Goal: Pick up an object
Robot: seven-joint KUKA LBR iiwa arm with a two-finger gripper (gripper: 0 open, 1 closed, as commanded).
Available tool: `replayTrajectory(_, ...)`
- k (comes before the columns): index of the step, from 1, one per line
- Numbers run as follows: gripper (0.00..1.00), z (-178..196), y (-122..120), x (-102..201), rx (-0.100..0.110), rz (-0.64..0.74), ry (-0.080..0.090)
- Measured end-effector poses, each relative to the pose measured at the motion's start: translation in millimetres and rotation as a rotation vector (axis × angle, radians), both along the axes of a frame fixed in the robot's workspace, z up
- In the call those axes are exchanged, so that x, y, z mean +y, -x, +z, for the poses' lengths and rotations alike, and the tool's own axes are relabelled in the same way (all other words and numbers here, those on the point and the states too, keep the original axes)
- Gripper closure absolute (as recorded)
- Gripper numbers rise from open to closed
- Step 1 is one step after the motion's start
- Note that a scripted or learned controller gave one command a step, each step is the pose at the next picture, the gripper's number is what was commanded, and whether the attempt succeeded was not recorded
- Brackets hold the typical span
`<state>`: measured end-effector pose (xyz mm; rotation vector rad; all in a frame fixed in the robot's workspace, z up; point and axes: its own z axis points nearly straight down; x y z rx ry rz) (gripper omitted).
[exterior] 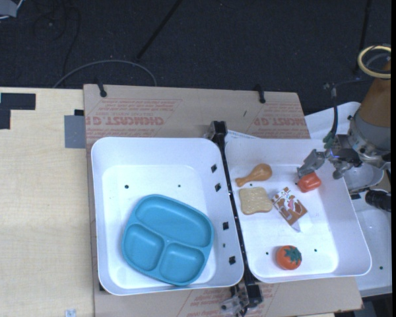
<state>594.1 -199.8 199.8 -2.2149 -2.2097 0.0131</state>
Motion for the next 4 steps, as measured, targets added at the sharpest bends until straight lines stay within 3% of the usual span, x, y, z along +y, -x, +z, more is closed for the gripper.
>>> replayTrajectory(1, 0.00, 8.1, -3.1, 0.0, -0.014, 0.002, 0.003)
replayTrajectory(3, 0.00, -95.7, -6.6, 12.3, -0.009, 0.006, 0.001)
replayTrajectory(4, 0.00, -112.1, -7.3, 13.7, -0.013, 0.006, 0.002)
